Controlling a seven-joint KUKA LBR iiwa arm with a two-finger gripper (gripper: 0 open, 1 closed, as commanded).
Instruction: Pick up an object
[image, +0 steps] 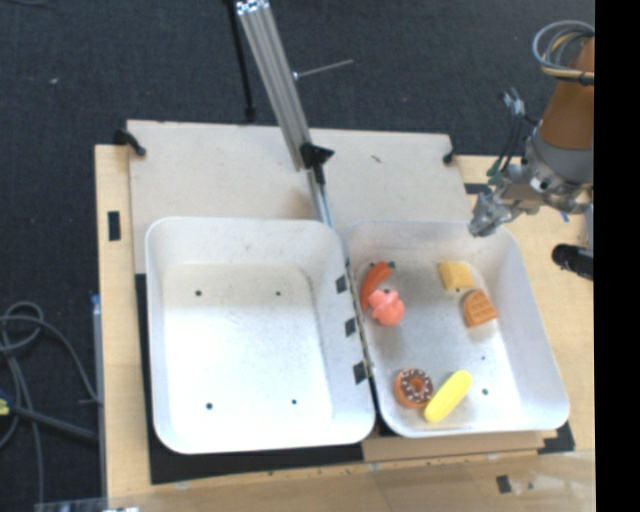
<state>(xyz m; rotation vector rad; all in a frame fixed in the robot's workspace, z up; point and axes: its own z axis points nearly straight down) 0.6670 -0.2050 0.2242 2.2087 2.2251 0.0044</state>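
Gripper (487, 218) hangs over the right bin's (530, 300) far rim, nothing seen in it; open or closed, cannot tell. Candidates lie loose below: yellow block (456, 275), orange block (478, 308), pink toy (385, 306), doughnut (412, 387), banana (447, 396). Yellow block sits nearest, likely target.

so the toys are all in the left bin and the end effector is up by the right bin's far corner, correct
Not quite: the camera view shows the toys, among them the yellow banana and doughnut, in the right bin. The end effector is indeed by that bin's far corner.
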